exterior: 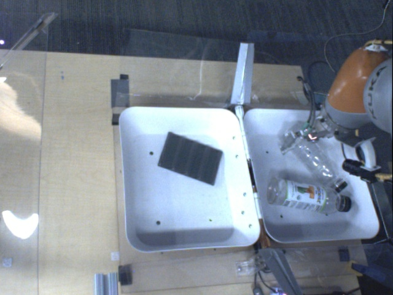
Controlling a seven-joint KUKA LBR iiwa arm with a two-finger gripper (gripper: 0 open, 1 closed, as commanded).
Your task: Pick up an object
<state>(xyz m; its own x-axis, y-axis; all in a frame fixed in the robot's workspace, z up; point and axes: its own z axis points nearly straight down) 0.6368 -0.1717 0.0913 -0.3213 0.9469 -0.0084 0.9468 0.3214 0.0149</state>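
While hanging over the right bin (pixel 368 226), the end effector (pixel 313 134) (opening unreadable) nears a clear bottle (pixel 310 155).

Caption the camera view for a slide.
Grey, orange-banded arm over right white bin holding two clear plastic bottles; left white bin holds a dark rectangular pad.

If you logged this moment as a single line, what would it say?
arm: over right bin | claw: near top of right bin, grip unclear | right bin: clear bottles lying | left bin: dark flat pad
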